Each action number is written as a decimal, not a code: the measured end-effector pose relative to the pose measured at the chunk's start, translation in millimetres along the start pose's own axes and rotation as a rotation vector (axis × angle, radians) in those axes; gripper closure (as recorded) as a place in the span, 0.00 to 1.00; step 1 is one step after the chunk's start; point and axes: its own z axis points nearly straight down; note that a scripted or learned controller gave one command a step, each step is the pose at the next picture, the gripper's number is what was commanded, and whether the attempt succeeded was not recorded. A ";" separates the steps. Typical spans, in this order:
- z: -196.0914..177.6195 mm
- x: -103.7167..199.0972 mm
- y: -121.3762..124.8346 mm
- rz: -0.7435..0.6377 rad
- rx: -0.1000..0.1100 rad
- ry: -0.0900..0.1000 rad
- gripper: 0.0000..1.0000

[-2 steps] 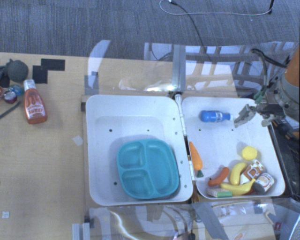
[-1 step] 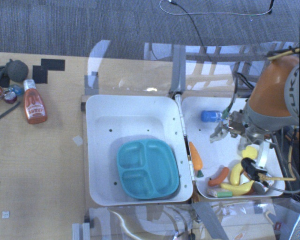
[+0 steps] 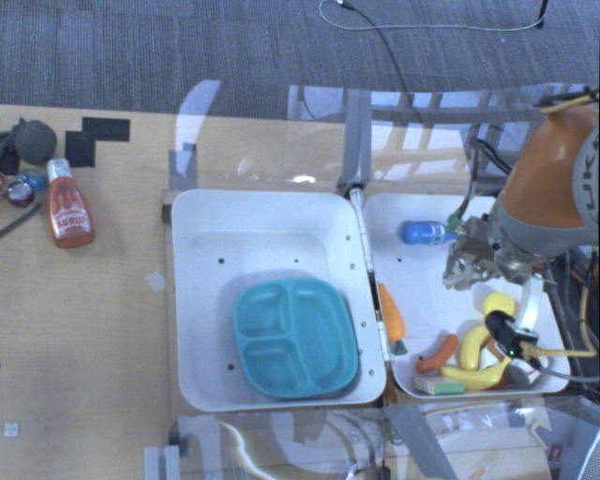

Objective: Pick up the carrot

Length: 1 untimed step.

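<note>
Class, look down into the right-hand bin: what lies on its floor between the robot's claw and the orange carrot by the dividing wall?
Nothing: in the camera view, the stretch from the claw to the orange carrot is bare white bin floor.

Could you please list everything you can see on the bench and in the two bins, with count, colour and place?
bins: 2, white, side by side on the bench
plate: 1, teal, with compartments, in the left bin
carrot: 1, orange, in the right bin along its left wall
bottle: 1, blue, lying at the back of the right bin
banana: 1, yellow, at the front of the right bin
sausage: 1, red-orange, beside the banana
ketchup bottle: 1, red, lying on the bench left of the bins
cable: 1, black, on the grey floor beyond the bench
gripper: 1, grey, above the right bin
</note>
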 end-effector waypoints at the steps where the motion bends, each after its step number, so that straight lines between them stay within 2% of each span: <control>1: 16.6 13.0 -40.8 0.029 0.003 -0.002 1.00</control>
